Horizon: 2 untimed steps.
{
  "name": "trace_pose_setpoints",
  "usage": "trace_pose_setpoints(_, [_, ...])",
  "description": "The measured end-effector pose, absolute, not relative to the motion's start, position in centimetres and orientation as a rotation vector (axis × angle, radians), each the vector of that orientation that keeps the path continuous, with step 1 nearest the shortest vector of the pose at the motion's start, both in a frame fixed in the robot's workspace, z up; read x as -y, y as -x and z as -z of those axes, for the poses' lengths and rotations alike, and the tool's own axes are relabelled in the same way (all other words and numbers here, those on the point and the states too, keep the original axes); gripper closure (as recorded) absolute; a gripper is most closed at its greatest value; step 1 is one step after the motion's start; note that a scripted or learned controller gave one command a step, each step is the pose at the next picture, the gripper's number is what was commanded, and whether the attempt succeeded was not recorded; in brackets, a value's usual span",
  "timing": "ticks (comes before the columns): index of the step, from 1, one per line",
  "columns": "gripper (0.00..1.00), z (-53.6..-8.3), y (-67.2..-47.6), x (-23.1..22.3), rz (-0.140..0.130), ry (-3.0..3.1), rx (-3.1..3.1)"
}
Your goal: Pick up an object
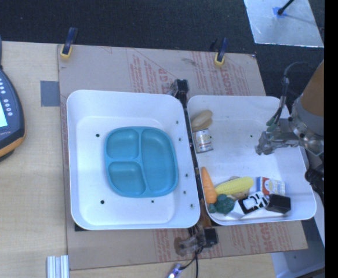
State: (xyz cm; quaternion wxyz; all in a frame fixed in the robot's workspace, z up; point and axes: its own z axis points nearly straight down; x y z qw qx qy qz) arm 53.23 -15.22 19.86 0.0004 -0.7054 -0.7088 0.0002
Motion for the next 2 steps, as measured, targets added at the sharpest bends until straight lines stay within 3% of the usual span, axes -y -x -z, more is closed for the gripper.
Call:
trace_pose_setpoints(1, [1.0,-21.9,-60.1,9.8,-0.001,2.216,2.224])
trace_pose_setpoints(2, [1.0,-21.1,-59.6,4.8,-0.006,2.213,2.225])
